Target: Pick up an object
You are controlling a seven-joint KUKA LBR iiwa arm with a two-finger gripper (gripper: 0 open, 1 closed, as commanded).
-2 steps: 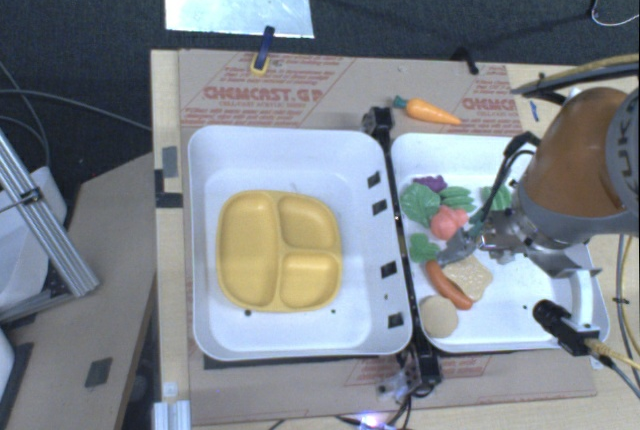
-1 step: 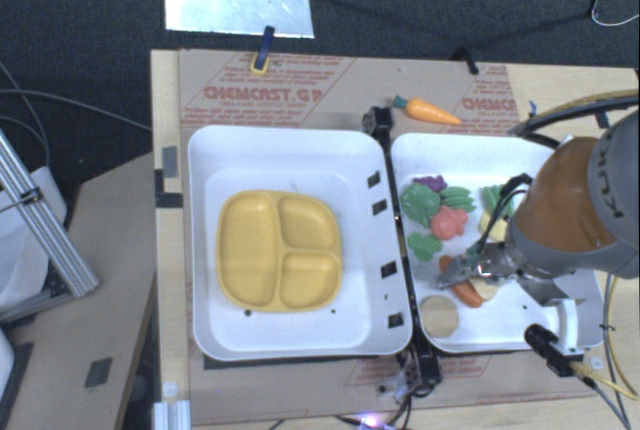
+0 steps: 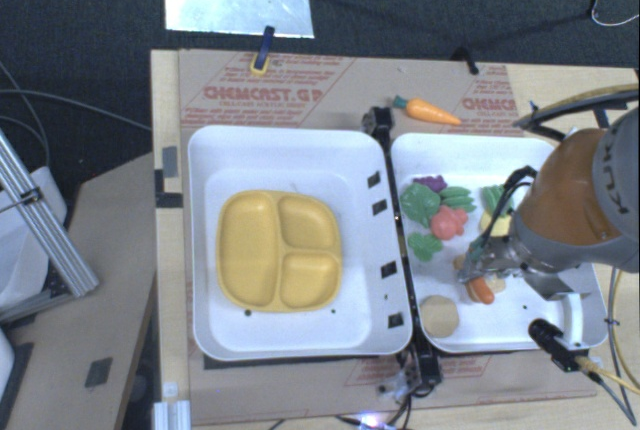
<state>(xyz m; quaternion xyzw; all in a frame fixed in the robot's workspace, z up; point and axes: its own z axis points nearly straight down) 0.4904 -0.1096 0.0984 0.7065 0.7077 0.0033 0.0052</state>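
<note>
Camera view looks down at a slant on two shallow white bins set side by side on the bench. Inside the left bin lies a yellow divided plate with three compartments (one long section on its left, two smaller ones on its right). The right bin holds a scatter of toy food: a purple grape cluster near the top, a green leafy piece just below it, a pink-red piece beside that, a smaller green piece lower down, and a round beige piece close to the bin's near edge. Outside the bins, beyond the right bin's far edge, a toy carrot rests on the bench. The grey arm with its orange band reaches in from the right, and its gripper sits low in the right bin, just above a small orange-red piece that lies against the bin floor. Whether the gripper is released or clenched cannot be told from this angle, nor whether it touches the orange-red piece.
</note>
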